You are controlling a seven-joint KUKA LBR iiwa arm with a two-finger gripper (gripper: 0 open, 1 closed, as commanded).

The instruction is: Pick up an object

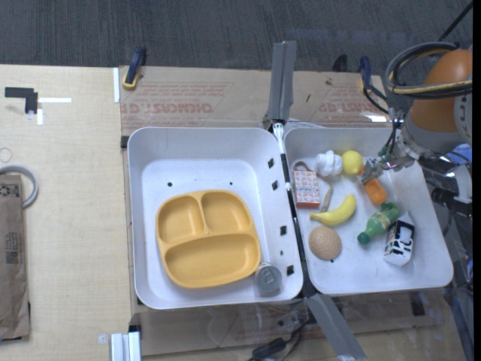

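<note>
The right bin (432,273) holds several small items: a yellow banana (336,211), a lemon (352,162), a white garlic-like piece (328,162), an orange carrot-like piece (375,192), a green bottle (377,225), a tan egg-shaped ball (325,242), a red and white box (306,187) and a black and white carton (400,243). My gripper (373,171) reaches in from the right and sits low at the bin's back, just above the orange piece and right of the lemon. Nothing shows between its fingers.
The left bin (143,201) holds a yellow divided plate (207,237) and a small grey can (268,278) at its front right corner. A metal divider post (282,81) rises between the bins. A brown paper bag (11,250) lies far left on the bench.
</note>
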